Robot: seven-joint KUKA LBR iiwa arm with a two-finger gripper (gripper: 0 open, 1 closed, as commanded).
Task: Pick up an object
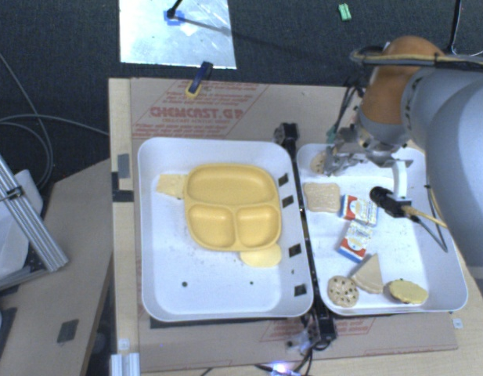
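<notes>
Robotics lab bench, not a home or kitchen.
We see a grey arm over two white bins on a cardboard sheet, dark carpet with loose cables, an aluminium frame rail at left, a foil sheet on the floor. Toy food and a yellow tray serve as test props.

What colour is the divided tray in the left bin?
Yellow. The divided tray shows plainly in the camera view, looking down on the left bin.
</notes>
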